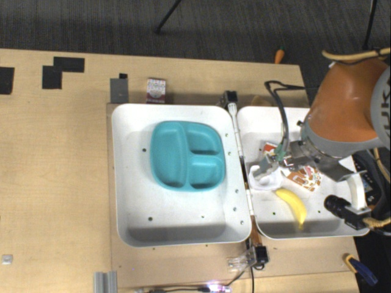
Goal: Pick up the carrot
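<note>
Pale wood counter (61,163), smooth and flat, with black block-shaped marks (61,71) near its far left. Beyond it is dark ribbed carpet floor (91,11). Two shallow white plastic bins with rounded corners sit touching side by side. The left bin (131,224) holds a teal plastic plate (186,154), glossy, rounded-square, split into compartments. The right bin (256,118) holds a curved yellow banana (293,205) near its front wall and a crinkly red-and-white packet (305,177) just behind it. The arm (348,102) (orange shell over grey metal) comes in from the right and covers much of the right bin. A black cable (280,108) loops down toward the gripper (269,166), which is low over the right bin's left side, close to the banana. Whether the gripper is spread or closed cannot be told. Where the carrot lies cannot be told, nor its look.
</note>
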`<action>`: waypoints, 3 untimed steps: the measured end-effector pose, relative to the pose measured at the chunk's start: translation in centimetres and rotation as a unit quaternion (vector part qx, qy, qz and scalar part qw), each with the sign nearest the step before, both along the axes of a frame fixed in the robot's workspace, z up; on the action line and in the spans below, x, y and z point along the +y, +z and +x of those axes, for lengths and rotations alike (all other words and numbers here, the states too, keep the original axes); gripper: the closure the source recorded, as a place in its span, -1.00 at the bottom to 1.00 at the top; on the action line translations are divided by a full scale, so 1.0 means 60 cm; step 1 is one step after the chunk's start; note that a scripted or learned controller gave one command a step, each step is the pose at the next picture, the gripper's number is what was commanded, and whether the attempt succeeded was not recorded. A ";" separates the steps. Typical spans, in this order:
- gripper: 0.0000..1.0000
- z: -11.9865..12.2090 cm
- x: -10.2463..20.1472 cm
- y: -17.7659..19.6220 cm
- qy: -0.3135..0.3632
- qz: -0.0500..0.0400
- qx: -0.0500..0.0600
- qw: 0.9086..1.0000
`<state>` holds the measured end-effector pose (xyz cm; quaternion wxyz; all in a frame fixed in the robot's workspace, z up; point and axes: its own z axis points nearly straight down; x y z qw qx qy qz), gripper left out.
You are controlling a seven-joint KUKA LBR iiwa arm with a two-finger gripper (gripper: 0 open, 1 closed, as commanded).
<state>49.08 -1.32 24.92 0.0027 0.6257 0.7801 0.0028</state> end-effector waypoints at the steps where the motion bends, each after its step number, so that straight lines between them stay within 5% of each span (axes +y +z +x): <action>1: -1.00 0.000 0.000 0.000 0.000 0.000 0.000 1.000; 3: -1.00 0.000 0.000 0.000 0.000 0.000 0.000 1.000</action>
